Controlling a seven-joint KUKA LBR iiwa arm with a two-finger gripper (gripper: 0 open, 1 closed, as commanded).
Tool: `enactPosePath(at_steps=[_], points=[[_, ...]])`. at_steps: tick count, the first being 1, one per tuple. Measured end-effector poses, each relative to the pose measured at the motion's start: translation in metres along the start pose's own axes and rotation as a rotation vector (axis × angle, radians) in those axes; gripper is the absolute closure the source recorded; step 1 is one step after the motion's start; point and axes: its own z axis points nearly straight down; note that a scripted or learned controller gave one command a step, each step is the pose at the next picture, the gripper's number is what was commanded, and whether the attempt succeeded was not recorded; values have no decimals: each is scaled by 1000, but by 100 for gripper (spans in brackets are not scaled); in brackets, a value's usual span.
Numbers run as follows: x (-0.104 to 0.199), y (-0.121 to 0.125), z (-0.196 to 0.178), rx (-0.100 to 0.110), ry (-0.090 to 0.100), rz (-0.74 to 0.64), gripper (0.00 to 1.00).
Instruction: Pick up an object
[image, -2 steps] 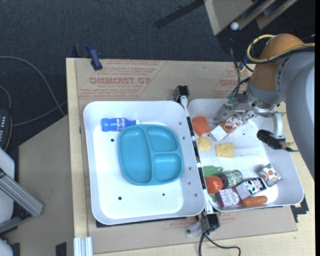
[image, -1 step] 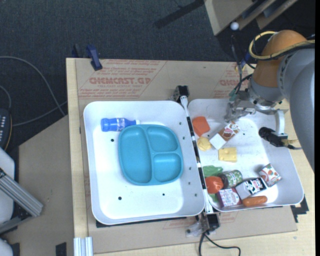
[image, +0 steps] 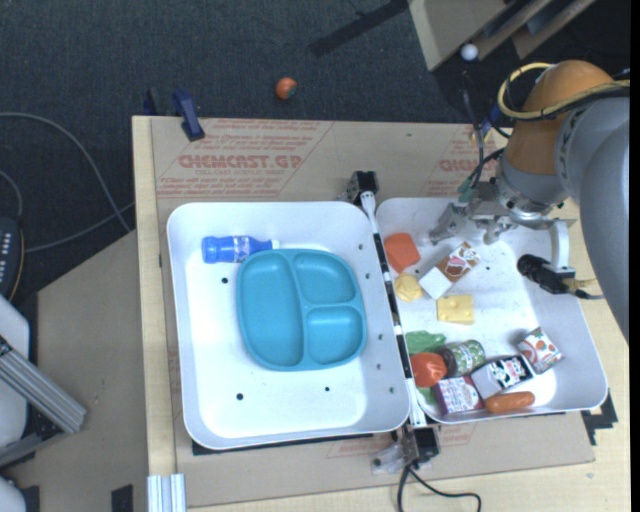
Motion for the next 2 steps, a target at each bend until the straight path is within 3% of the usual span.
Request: enactPosePath(at_steps=[1, 2], points=[[29, -42, 10, 1, 1, 3, 0], [29, -41, -2, -3, -1, 2, 100]])
